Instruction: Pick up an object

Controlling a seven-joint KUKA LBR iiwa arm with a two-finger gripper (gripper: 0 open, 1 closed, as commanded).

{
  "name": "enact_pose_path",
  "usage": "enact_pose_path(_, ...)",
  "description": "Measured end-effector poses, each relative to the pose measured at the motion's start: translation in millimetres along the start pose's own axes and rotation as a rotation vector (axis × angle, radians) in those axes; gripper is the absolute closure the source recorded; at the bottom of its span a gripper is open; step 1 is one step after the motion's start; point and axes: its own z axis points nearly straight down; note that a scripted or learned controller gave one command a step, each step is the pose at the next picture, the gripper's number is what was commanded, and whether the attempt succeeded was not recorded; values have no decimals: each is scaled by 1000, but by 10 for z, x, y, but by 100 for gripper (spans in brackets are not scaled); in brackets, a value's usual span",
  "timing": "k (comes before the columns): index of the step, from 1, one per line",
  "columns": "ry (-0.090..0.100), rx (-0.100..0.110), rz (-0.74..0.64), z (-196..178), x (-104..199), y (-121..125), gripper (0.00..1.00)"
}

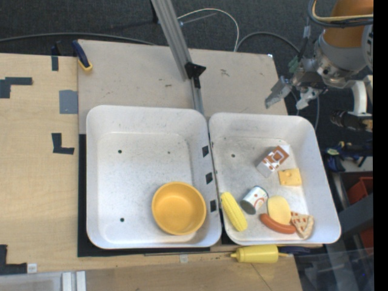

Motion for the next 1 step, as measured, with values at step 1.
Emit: enact_pose_path(1,0,0,0,0,-1,0,0)
